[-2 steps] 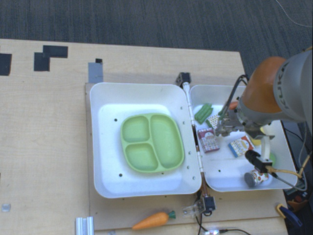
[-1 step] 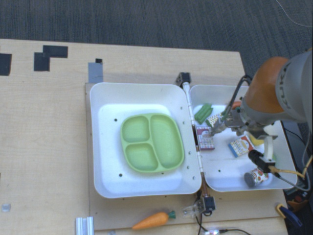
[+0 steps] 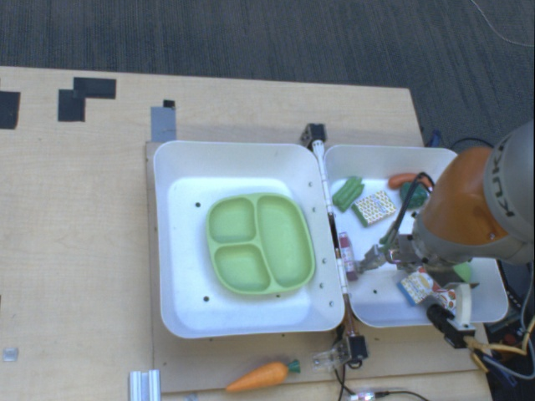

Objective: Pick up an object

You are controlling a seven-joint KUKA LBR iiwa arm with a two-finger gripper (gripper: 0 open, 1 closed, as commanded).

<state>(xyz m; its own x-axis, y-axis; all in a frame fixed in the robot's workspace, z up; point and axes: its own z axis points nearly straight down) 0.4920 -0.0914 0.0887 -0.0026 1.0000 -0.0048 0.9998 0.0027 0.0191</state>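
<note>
Gripper (image 3: 368, 263) is reaching low over the right bin (image 3: 493, 307), near its left wall; grip state cannot be told. Nearby are lying a green block (image 3: 347, 192) and a dotted pale card (image 3: 374, 208).

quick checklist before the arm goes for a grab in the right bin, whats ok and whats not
1. Tool over the right bin: ok, it sits low near that bin's left wall.
2. Something between the tool's fingers: cannot tell, the view is too small and blurred there.
3. Targets within the bin: ok, a green block and a patterned packet lie toward the far side, apart from the tool.
4. Items hidden under the arm: not ok, it covers part of the bin.
5. Left bin's green divided plate: ok, away from the tool.
6. Carrot: not ok as a target, it lies outside both bins.
</note>
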